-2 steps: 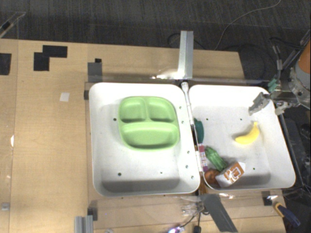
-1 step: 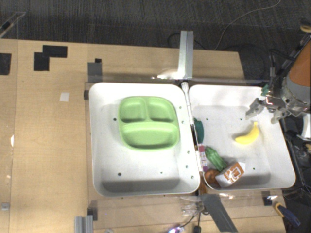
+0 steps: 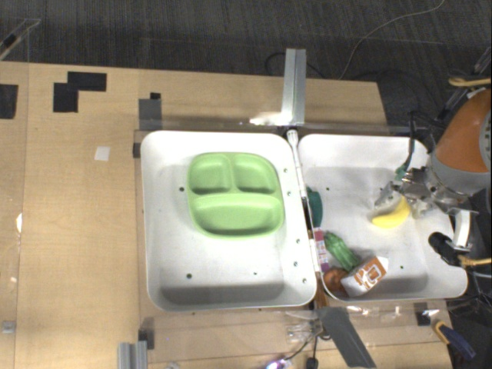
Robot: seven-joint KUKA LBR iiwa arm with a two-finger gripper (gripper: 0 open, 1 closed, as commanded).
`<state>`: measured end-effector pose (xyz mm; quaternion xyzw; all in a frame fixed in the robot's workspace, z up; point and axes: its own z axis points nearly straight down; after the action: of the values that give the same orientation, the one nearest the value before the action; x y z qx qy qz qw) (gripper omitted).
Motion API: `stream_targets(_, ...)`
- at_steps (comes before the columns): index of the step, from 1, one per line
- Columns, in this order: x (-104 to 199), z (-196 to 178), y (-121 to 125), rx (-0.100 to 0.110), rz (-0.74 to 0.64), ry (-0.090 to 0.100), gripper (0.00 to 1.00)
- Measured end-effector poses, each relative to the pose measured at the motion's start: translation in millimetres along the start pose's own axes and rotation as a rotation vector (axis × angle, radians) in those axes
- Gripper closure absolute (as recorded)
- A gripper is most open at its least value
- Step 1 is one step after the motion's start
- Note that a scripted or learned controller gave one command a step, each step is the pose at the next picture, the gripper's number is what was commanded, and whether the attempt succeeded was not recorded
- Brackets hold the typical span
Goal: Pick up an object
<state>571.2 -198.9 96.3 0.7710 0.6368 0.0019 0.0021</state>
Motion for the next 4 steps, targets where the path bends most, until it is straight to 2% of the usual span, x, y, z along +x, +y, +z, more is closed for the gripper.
stream_targets(1, 0.9, -11.5, 1.7, -0.004, -0.001, 0.000, 1.00)
stream_targets(2, 0.8, -11.6, 1.7, -0.005, -0.001, 0.000, 0.00)
stream_targets(3, -1.3, 5.9, 3.6, -0.005, -0.093, 0.000, 0.00)
stream_targets(4, 0.8, -7.0, 6.6, -0.013, -0.095, 0.002, 1.00)
